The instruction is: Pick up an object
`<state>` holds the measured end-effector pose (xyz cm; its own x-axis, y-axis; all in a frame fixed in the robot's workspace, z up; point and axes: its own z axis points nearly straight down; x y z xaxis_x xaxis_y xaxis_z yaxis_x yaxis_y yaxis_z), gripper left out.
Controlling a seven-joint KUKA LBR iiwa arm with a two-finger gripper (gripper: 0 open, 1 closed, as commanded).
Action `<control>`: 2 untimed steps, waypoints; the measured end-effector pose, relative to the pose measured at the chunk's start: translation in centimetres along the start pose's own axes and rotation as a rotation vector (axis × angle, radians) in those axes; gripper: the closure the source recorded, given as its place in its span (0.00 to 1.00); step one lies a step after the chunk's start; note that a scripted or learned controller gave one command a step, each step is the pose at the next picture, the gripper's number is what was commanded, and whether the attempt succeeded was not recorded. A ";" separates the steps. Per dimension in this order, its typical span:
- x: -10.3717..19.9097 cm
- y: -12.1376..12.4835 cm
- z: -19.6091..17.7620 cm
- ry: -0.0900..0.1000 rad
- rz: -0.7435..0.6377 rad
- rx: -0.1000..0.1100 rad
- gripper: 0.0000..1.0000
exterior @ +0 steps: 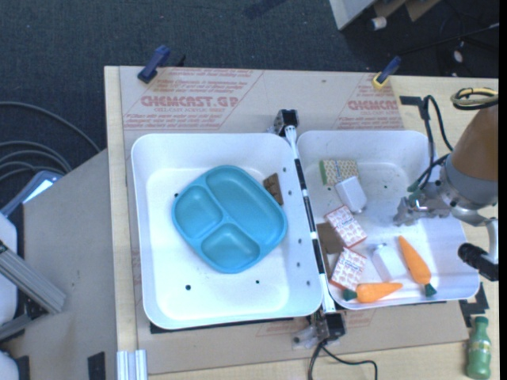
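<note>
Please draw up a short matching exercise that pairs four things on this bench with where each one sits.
Things:
1. blue divided plate
2. green bottle
3. gripper
4. blue clamp

Places:
A. over the right bin
B. in the left bin
C. bench's back edge, left
D. bench's front right corner, outside the bins

Pairs: 1-B, 2-D, 3-A, 4-C

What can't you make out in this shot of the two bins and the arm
- Gripper, camera view: small and blurred against the right bin; finger state can't be read.
- Brown item, camera view: mostly hidden under the blue plate; identity unclear.
- Green bottle: cut off by the bottom edge.
- Print on the small cartons: too small to read.
</note>
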<state>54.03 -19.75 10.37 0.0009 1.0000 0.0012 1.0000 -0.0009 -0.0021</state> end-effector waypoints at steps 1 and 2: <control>2.9 -0.3 -3.6 -0.001 -0.002 -0.003 1.00; 2.0 0.9 -1.6 -0.002 -0.001 -0.003 1.00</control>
<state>54.89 -17.74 11.97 -0.0005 1.0000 -0.0013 1.0000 0.0005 0.0009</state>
